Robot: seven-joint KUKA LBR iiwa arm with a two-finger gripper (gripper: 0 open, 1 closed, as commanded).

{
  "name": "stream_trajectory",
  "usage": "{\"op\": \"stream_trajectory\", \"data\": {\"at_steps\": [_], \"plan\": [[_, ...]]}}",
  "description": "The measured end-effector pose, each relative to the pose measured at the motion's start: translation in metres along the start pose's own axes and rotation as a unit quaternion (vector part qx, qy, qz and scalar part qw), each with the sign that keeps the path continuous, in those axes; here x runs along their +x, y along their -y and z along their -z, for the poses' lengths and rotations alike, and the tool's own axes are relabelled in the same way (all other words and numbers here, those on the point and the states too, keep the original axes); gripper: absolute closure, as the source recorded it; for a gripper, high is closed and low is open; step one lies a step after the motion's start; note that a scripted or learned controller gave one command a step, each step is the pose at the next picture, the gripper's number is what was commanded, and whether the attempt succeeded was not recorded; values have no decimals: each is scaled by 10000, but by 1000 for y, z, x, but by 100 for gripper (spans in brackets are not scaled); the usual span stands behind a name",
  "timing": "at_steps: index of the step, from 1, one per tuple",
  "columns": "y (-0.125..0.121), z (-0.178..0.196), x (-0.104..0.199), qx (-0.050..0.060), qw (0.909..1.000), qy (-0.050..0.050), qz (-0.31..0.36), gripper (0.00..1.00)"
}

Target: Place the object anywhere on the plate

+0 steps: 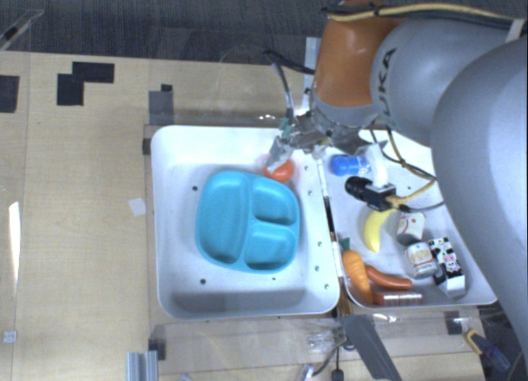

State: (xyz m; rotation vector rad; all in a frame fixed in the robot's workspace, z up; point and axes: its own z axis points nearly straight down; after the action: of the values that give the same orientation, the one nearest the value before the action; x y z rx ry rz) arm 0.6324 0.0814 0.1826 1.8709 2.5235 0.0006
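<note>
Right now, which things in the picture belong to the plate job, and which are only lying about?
For the job:
- blue plate in the left bin
- small orange object at the plate's top right edge, by the gripper

Lying about, all in the right bin:
- banana
- carrot
- sausage
- blue item
- small boxes

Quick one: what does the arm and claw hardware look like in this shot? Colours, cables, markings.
The arm is bulky, rounded and smooth grey, with a wide orange band above the wrist and part of dark KUKA lettering beside it. A thin dark cable loops over the band. The claw is small, metallic grey, with thin wires running along it.
</note>
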Motion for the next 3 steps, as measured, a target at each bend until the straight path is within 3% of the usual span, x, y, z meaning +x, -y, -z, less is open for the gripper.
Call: {"op": "stream_trajectory", "data": {"at_steps": [1,2,3], "plan": [[-2,9,0,-6,10000,1,2,100],[39,-59,66,-10,9891,0,1470,100],[94,-24,116,-1,9557,-5,2945,100]]}}
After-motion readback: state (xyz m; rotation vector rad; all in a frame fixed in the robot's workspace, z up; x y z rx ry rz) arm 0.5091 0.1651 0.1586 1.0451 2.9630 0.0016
